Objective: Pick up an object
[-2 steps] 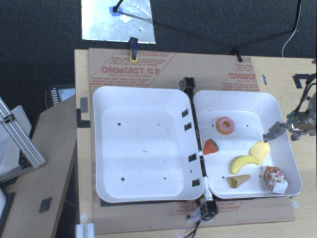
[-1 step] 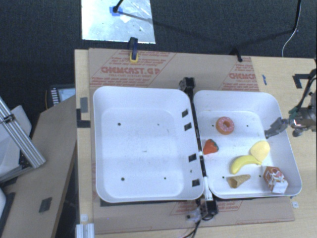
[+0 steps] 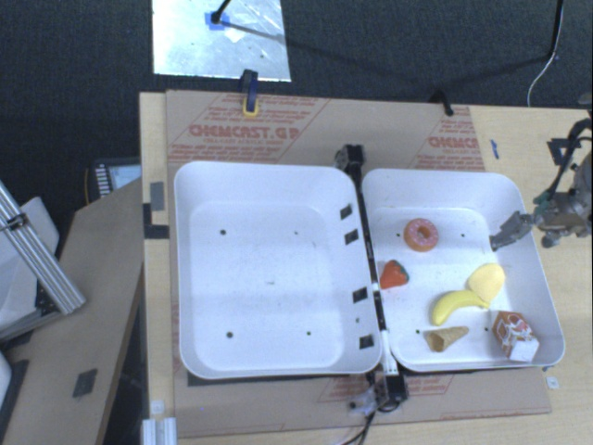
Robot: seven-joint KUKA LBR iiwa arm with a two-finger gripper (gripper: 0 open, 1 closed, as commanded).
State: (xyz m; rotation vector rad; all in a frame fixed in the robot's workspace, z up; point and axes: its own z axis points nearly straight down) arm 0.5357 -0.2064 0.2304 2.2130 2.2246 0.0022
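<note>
Where the surface (image 3: pixel 153 156) shows beneath the two bins, a brown sheet (image 3: pixel 306 123) bears red "CHEMCAST" lettering, the rest too blurred to read. At the frame's right edge, the claw (image 3: pixel 511 230) hangs over the right bin (image 3: pixel 463 188); whether it is open or closed cannot be told. Lower right in that bin lie a pink doughnut (image 3: pixel 422 235), strawberry (image 3: pixel 395 274), banana (image 3: pixel 456 306), lemon (image 3: pixel 487 281), cone (image 3: pixel 446 338) and a small red-and-white carton (image 3: pixel 513 334). No writing shows on the left bin (image 3: pixel 269 267).

bins (image 3: pixel 269 182): white
doughnut (image 3: pixel 422 235): pink, sprinkled
strawberry (image 3: pixel 394 274): red
banana (image 3: pixel 456 305): yellow
lemon (image 3: pixel 486 282): pale yellow
cone (image 3: pixel 446 338): tan
small box (image 3: pixel 514 335): red-brown, white
</note>
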